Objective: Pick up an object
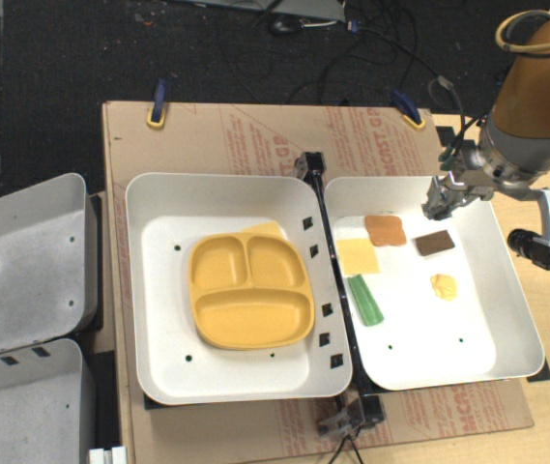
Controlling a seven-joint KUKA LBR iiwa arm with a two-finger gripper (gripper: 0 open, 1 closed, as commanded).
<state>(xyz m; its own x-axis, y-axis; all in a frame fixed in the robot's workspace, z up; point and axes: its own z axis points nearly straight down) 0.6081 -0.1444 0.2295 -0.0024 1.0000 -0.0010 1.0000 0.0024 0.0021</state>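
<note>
- Camera view looks down at a slant on a tabletop (217, 133) covered with brown cardboard, bearing two shallow white bins side by side
- Left bin (159, 211) holds one yellow divided tray (251, 291) with three compartments, two small ones at the far side and one long one at the near side; a pale yellow corner pokes out from under its far edge
- Right bin (477, 346) holds five small items, all lying flat and apart from the tray
- One orange-brown slab (385, 230) lies near the far wall, touching or just overlapping the far corner of one pale yellow square (358, 256)
- One green strip (364, 299) lies just near of the yellow square, close to the divider between the bins
- One dark brown rectangle (435, 244) lies right of the orange-brown slab
- One small yellow lump (444, 285) sits near of the brown rectangle, well apart from the green strip
- One grey arm with an orange band (535, 85) reaches in from the right; its claw (441, 201) hangs over the far edge of the right bin, just beyond the brown rectangle
- Whether the claw stands wide or narrow I cannot tell; nothing visible sits in it
- Two clamps, one blue and yellow (158, 104) and one (408, 109) matching, grip the far edge of the cardboard
</note>
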